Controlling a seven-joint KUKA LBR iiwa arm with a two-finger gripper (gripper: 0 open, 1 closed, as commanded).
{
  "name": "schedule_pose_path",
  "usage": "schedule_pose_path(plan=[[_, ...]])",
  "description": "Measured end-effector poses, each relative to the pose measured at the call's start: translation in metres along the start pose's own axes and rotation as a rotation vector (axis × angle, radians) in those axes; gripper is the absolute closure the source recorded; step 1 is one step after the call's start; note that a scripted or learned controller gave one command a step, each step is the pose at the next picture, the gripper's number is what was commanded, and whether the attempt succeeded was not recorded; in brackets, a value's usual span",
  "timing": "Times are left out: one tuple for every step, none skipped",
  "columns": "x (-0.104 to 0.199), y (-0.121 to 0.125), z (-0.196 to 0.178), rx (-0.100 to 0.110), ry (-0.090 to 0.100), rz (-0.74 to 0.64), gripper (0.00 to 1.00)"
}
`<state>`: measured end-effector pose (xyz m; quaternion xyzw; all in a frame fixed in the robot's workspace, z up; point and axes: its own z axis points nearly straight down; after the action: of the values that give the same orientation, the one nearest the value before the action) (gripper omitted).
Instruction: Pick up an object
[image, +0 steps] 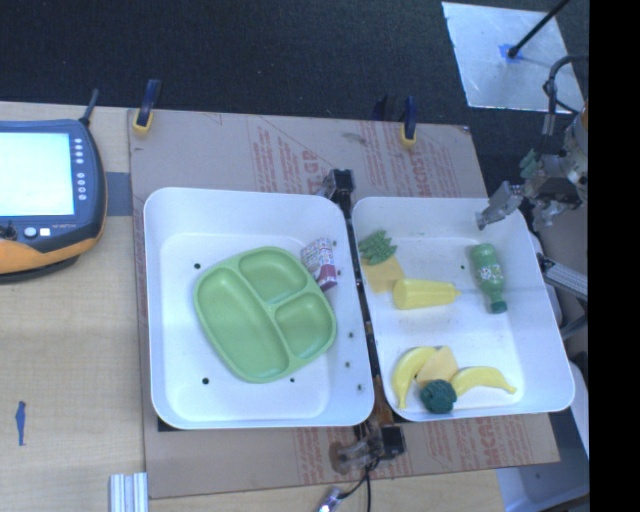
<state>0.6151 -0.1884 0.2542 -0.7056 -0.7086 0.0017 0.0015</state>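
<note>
one fixed cam | up above the bench (80, 340), looking down at a slant | far enough back to catch both white bins (175, 400) side by side

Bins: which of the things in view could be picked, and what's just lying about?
Pickable: green bottle, yellow block, bananas, broccoli, small can, green divided plate.

Lying about: teach pendant, blue clamps, cardboard sheet.

Glossy plastic bins (250, 205), cardboard underlay (250, 150)
</note>
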Motion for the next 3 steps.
schedule_pose_path(plan=[[-0.023, 0.018, 0.087, 0.002, 0.000, 0.000, 0.00], [-0.023, -0.006, 0.163, 0.002, 0.000, -0.001, 0.00], [-0.024, 0.042, 0.162, -0.002, 0.001, 0.001, 0.00]])
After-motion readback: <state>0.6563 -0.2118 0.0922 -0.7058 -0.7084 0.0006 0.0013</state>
